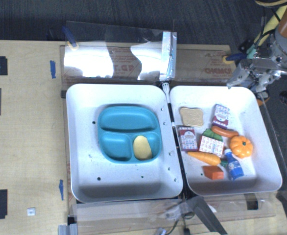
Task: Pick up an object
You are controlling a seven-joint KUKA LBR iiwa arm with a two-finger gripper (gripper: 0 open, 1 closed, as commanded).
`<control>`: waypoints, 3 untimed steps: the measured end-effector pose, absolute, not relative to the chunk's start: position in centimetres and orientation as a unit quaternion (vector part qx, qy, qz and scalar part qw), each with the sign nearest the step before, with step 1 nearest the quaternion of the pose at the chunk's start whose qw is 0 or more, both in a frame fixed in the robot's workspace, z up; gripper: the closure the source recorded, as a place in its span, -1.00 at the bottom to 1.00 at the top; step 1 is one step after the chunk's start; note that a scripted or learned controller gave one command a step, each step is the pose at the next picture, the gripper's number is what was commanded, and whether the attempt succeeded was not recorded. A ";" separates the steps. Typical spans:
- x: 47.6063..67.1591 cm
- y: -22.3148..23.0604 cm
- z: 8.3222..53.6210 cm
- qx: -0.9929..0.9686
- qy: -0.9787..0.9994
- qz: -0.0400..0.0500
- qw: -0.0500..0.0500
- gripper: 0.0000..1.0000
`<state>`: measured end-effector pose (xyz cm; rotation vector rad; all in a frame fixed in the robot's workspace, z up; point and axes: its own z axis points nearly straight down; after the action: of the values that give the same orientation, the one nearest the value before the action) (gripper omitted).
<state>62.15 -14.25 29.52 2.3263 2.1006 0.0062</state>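
Toys point(217, 143) heaped in right bin point(266, 131), none lifted yet. Gripper point(253, 77) parked at bin's one o'clock corner, above rim; jaw state impossible to tell. Approach, grasp, lift all remaining.

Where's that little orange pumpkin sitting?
The pumpkin lies in the right bin, near its right wall, beside the sausage and above the blue bottle.

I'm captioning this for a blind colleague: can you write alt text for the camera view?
Two white bins sit side by side: the left bin holds a blue divided tray with a yellow egg-shaped item, the right bin a cluster of toy foods including a small pumpkin. The gripper hovers at the right bin's far corner.
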 end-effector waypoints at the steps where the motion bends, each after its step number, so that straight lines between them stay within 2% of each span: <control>1: 59.9 -12.5 27.2 0.734 0.679 -0.001 -0.001 -1.00; 2: 62.0 -13.2 10.8 0.723 0.691 0.000 0.001 -1.00; 3: 60.7 -14.8 9.5 0.708 0.706 0.008 0.009 -1.00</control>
<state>60.67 -14.77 9.55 2.2118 2.2049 0.0256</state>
